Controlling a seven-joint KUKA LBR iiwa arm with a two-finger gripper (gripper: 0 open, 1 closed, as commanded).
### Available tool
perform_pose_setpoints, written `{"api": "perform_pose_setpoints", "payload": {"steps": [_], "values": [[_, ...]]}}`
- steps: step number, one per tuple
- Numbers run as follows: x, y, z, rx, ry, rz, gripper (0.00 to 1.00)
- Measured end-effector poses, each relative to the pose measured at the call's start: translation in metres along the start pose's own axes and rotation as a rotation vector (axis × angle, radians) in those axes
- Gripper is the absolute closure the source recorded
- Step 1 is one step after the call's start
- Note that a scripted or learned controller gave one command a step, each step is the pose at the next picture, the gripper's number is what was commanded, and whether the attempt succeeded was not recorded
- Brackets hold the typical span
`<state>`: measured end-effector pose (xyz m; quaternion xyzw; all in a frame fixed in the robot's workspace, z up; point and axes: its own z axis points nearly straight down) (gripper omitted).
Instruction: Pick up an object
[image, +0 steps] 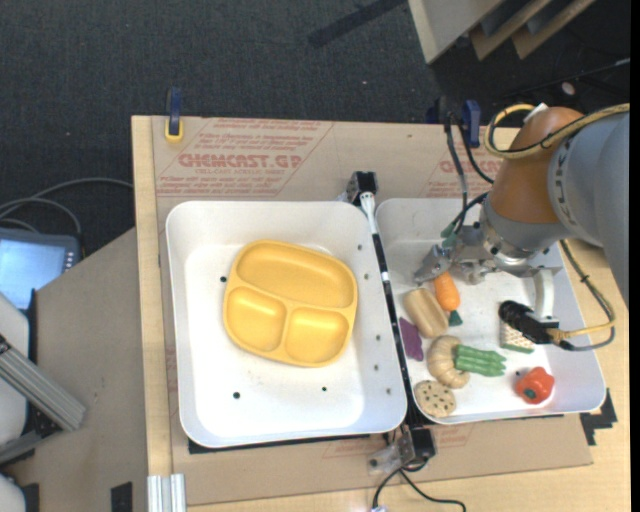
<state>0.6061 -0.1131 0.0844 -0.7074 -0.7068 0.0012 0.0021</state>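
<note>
Orange plastic marks the likeliest target: a toy carrot (447, 293) lying in the right bin (410, 222), towards that bin's left wall. The pincer (455, 265) hangs right over the carrot's upper end, so close that contact cannot be judged. Whether it is open or closed I cannot tell from this slant, and nothing is seen gripped.

Just beside the carrot, on its lower left, lies a tan bread roll (424, 312), with a purple piece (411, 339) beyond it near the bin wall. Lower down sit a beige pastry (445, 361), a green bean pod (479, 360) touching it, a cookie (435, 399) and, well apart to the right, a red pepper (535, 384). The left bin (200, 390) bears a yellow divided plate (290, 303), and both bins rest on the desk (250, 150).

The main risk, as I judge it, is crowding. The carrot looks short, rounded and slick, so a closing pincer may squeeze it sideways out of the grip, or catch the roll too and lift neither cleanly. A descent slightly off centre could also shove the carrot against the roll.
</note>
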Motion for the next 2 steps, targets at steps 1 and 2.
{"api": "perform_pose_setpoints", "payload": {"steps": [1, 2], "values": [[0.0, 0.002, -0.011, -0.005, -0.001, 0.0, 1.0], [0.078, -0.048, -0.106, -0.011, 0.002, -0.008, 1.0]]}}
